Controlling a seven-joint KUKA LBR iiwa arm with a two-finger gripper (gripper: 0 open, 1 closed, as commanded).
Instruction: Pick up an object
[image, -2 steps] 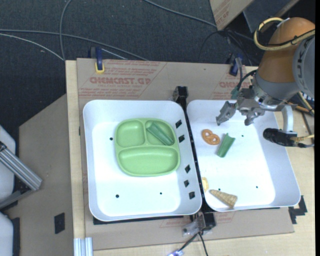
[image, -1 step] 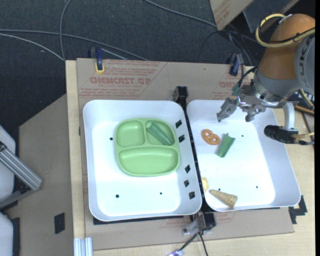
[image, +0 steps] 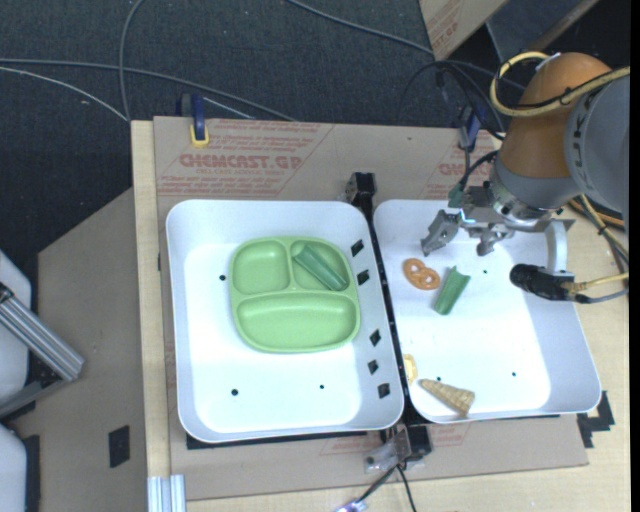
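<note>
We've got the claw (image: 462, 236) spread apart over the right bin (image: 530, 350), just above the pretzel (image: 420, 273) and green block (image: 451, 290).

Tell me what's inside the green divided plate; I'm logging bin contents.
The green divided plate holds one dark green piece in its upper right compartment. The other two compartments look bare. Anything beneath the plate is covered.

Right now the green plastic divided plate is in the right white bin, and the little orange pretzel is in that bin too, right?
Not quite. The camera view shows the green plastic divided plate in the left white bin. The little orange pretzel is in the right white bin, as you said.
</note>
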